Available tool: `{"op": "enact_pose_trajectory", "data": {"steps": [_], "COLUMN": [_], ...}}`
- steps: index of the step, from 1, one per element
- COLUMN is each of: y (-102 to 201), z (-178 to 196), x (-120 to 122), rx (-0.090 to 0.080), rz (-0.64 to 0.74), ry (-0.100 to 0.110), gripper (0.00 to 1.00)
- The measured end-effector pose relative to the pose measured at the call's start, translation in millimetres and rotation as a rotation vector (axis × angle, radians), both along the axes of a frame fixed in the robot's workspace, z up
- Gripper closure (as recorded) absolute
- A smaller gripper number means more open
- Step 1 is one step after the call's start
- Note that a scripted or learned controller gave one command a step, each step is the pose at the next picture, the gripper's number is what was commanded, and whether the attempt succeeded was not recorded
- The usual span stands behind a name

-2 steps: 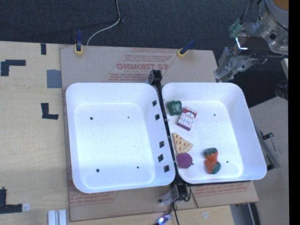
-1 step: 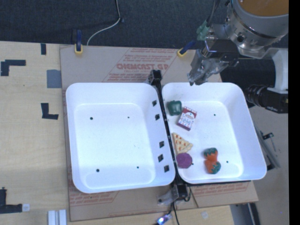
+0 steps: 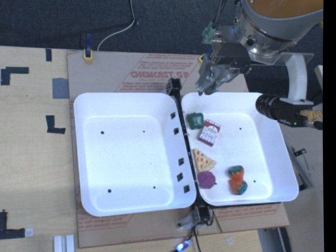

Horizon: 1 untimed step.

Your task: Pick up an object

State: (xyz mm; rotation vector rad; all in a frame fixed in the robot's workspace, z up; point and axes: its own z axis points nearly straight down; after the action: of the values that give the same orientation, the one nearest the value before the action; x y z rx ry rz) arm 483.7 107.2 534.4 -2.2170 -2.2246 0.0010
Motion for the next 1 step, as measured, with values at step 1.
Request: {"op": "enact_pose_trajectory", "data": {"steps": [1], "y": [-114.2], "z": [0.6], "x": [0.0], "rx": [-0.003], "rz": [-0.013], "ry": [-0.001], "gripper": [1.00]}}
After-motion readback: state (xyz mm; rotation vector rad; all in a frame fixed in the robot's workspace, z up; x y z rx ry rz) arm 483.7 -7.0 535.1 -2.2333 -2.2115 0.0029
